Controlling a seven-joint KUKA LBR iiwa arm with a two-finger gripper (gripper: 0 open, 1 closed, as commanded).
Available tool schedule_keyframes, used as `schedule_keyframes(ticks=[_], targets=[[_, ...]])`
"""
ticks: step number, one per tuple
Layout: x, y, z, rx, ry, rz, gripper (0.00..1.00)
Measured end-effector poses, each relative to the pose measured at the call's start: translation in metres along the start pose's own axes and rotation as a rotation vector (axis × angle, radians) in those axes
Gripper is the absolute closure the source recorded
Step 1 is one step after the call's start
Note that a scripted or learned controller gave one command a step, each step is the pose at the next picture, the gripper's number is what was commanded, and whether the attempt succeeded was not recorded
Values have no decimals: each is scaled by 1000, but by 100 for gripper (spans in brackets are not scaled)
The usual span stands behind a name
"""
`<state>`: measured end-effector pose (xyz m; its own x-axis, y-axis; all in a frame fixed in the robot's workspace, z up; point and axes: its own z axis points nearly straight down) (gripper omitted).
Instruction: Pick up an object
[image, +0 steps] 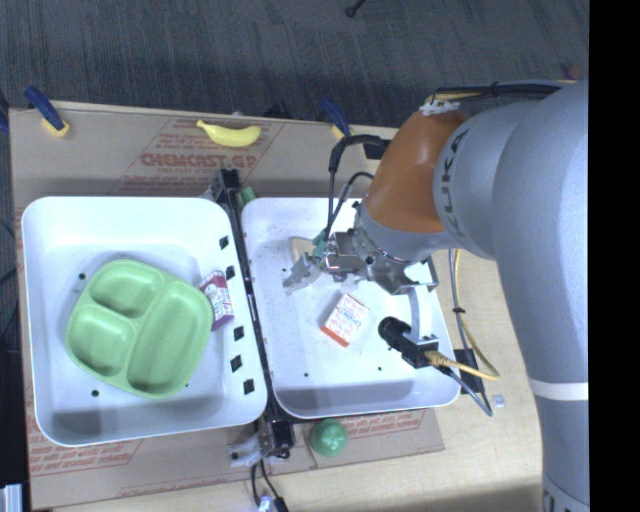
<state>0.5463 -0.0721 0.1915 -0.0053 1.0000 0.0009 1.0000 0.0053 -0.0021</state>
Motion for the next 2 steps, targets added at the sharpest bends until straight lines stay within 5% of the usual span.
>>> schedule_keyframes(ticks=[1,2], targets=[[-83,58,61,1,-1,3,0],[-132,97,-32,-5,-3,1,0]])
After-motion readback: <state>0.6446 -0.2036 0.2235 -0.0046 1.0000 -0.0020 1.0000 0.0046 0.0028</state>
